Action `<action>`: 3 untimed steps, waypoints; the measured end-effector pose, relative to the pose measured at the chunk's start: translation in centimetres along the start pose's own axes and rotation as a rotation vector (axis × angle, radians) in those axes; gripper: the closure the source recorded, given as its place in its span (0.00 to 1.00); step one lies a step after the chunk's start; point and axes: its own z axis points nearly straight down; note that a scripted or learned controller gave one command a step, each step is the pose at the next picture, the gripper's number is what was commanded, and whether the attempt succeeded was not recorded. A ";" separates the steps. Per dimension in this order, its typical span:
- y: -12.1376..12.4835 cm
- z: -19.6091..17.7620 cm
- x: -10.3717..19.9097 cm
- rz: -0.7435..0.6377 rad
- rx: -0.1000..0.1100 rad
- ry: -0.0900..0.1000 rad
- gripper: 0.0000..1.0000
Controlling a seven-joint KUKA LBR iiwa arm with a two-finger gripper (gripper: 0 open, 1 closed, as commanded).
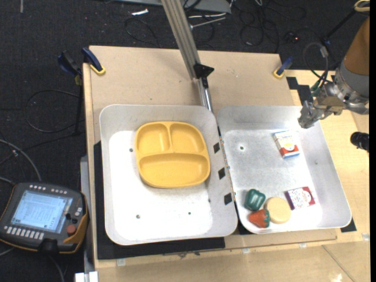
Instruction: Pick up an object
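Observation:
In the right bin [329, 175] lie a small orange-and-white box [286, 144], a purple-and-white packet [300, 197], a green pepper [254, 199], a red piece [259, 218] and a pale yellow round item [278, 210]. My gripper [307, 117] hangs over the bin's upper right edge, up and to the right of the orange-and-white box and apart from it. Nothing shows between its fingers.
The left bin [117, 216] holds a yellow divided plate [172, 154]. A metal pole [183, 34] slants down to the seam between the bins. A teach pendant [41, 213] lies at the lower left. Clamps sit at the bench's rear corners.

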 end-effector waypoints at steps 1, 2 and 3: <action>-0.1 -0.6 5.9 -0.006 0.003 0.003 1.00; 0.0 -0.8 10.7 -0.005 0.003 0.003 1.00; -1.2 0.5 15.7 -0.005 0.006 0.003 1.00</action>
